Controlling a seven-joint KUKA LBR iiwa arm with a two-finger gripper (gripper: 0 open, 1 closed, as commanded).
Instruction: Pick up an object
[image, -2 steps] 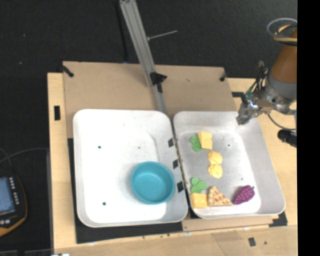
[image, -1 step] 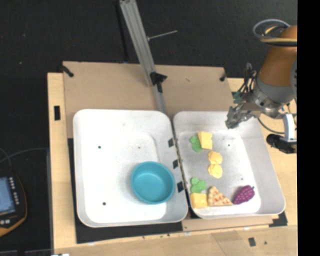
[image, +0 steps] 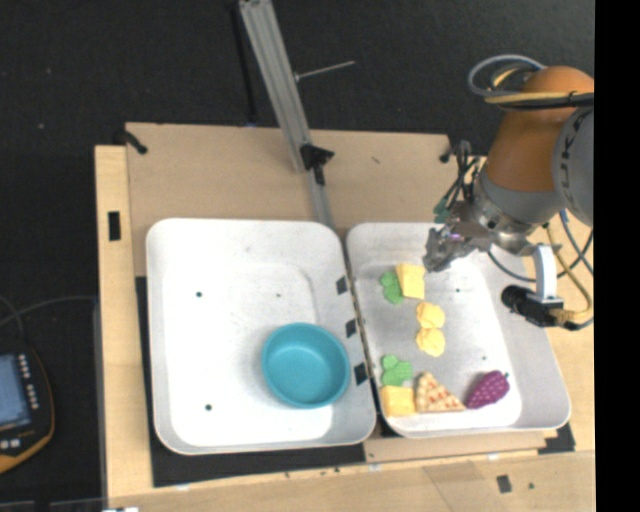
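- Toys lie in the right bin (image: 520, 345), and any one of them could be picked.
- At the bin's far side, near its left wall, sits a yellow block (image: 410, 280).
- A green piece (image: 391, 288) touches the block's left side.
- Two yellow lumps (image: 431, 328) sit one behind the other in the middle of the bin, close together.
- At the near left corner there is a green leaf (image: 396, 371), with a yellow cube (image: 397, 402) just in front of it.
- A waffle slice (image: 436, 395) lies just right of the cube, by the near edge.
- Purple grapes (image: 487, 389) lie right of the slice, also by the near edge.
- The gripper (image: 440, 252) hangs over the far part of the right bin, just above and to the right of the yellow block.
- Nothing can be seen between its tips, and I cannot tell if the jaws are apart or together, because they look dark and small.
- The arm (image: 525, 150) comes in from the right, with its orange band up high.
- The left bin (image: 200, 270) holds a blue bowl (image: 305, 364) near its near right corner.
- Both bins sit side by side on the bench (image: 200, 170), touching along their middle edges.
- A grey pole (image: 285, 95) leans over the bench's far edge.
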